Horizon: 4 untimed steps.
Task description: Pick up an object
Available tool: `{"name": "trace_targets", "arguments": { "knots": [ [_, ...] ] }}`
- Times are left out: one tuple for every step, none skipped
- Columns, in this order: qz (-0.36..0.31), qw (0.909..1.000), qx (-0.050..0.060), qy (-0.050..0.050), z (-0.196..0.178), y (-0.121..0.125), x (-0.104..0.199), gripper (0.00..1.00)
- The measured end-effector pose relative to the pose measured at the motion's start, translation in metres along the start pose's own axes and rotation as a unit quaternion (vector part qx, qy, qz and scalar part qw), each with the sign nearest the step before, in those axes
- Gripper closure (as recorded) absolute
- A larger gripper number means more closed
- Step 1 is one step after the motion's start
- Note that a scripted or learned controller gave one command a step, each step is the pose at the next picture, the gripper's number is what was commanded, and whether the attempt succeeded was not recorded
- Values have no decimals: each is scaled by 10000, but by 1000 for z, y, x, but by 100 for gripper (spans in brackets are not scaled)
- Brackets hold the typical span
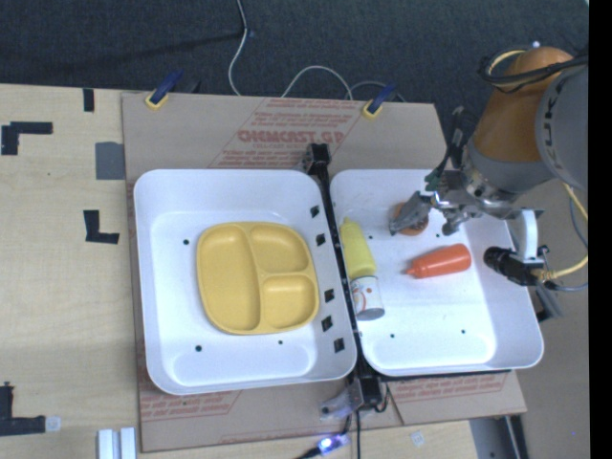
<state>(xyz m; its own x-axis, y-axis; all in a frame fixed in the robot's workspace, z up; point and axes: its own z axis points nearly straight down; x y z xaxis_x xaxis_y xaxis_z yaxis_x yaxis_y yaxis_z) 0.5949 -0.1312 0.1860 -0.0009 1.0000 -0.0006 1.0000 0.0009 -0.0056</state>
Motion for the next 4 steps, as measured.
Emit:
{"name": "trace_targets", "arguments": {
  "knots": [
    [2, 10000, -9, -2, 44, -1, -5, 0],
    [2, 10000, -11, -11, 98, -2, -5, 0],
    [-7, 10000, -12, 1, 85, -1, -4, 100],
    [-2, 10000, -29, 7, 31, -11, 1, 100]
  ]
}}
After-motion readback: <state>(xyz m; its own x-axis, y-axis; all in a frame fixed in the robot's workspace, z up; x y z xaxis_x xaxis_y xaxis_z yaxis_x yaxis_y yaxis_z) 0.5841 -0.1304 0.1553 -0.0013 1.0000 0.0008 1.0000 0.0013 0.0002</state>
